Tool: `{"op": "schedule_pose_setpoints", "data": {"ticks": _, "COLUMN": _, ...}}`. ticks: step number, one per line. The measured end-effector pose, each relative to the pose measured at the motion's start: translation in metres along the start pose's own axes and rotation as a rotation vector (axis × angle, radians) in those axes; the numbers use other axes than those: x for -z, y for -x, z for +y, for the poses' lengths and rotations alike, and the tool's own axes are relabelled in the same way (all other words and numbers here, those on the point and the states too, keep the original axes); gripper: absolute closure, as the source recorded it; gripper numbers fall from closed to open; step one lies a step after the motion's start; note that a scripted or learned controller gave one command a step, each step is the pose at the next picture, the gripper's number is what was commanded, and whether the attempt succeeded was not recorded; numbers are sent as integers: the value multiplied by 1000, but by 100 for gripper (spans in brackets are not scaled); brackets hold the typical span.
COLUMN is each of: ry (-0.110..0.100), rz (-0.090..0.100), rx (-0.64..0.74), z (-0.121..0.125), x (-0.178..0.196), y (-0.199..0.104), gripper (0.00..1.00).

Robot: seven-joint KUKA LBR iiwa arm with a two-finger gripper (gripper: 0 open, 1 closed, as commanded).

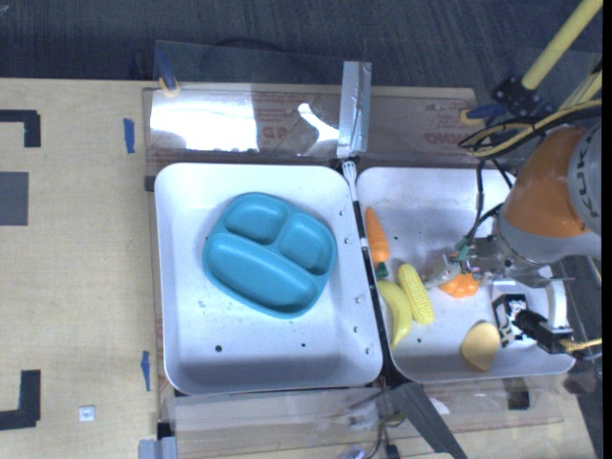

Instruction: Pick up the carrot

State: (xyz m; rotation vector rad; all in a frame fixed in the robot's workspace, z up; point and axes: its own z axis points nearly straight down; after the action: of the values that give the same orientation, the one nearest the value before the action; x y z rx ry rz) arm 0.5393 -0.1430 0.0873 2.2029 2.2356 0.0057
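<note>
Gripper [469, 273] hangs over the right bin [421, 189], near a small orange piece [461, 288] — its state cannot be told. Carrot [377, 237] lies against that bin's left wall, beside 1 corn cob [415, 293]; crowding there may cause a misgrasp.

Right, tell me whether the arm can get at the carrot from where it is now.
Probably yes. The carrot lies against the left wall of the right bin, bare on top. The arm hangs over that same bin. The wall beside the carrot and the corn just below may crowd a grasp.
</note>
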Motion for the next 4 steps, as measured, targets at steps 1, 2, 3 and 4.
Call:
{"op": "schedule_pose_setpoints", "data": {"ticks": 1, "ry": -1, "rz": 2, "rx": -148, "z": 4, "x": 0, "y": 50, "gripper": 0}}
{"op": "schedule_pose_setpoints", "data": {"ticks": 2, "ry": 2, "rz": 0, "rx": -147, "z": 5, "x": 10, "y": 50, "gripper": 100}}
{"op": "schedule_pose_setpoints", "data": {"ticks": 3, "ry": 1, "rz": 0, "rx": -147, "z": 5, "x": 9, "y": 50, "gripper": 0}}
{"op": "schedule_pose_setpoints", "data": {"ticks": 4, "ry": -1, "rz": -4, "rx": -187, "z": 24, "x": -2, "y": 28, "gripper": 0}}
